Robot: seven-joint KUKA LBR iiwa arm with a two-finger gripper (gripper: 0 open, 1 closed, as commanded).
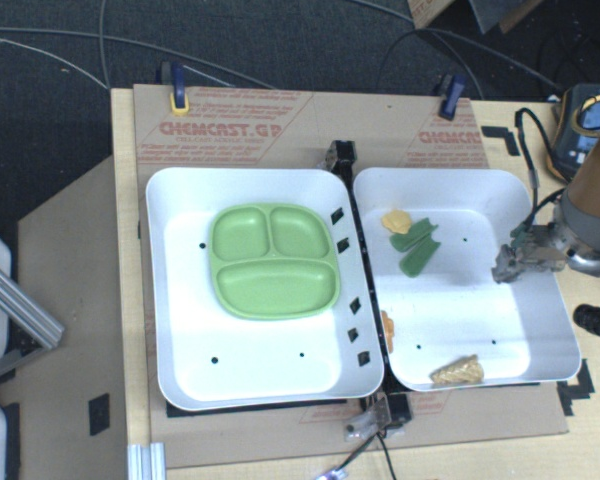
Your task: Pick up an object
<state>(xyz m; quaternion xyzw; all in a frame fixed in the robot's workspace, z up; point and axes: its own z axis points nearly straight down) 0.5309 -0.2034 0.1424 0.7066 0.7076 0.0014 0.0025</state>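
Observation:
The right bin (540, 318) holds a yellow piece (396, 222) and a green leafy piece (417, 248) near its far left, an orange bit (387, 324) against its left wall, and a tan crumbly piece (457, 371) at its near edge. My gripper (507, 266) hangs over the right side of this bin, well to the right of the green piece and apart from all the objects. Nothing shows between its fingers.
The left bin (180, 348) bears a light green three-compartment plate (274, 260). Black clips run along the divider (352, 268) between the bins. Blue clamps (180, 85) hold the cardboard-covered bench at the back. Cables lie on the dark floor beyond.

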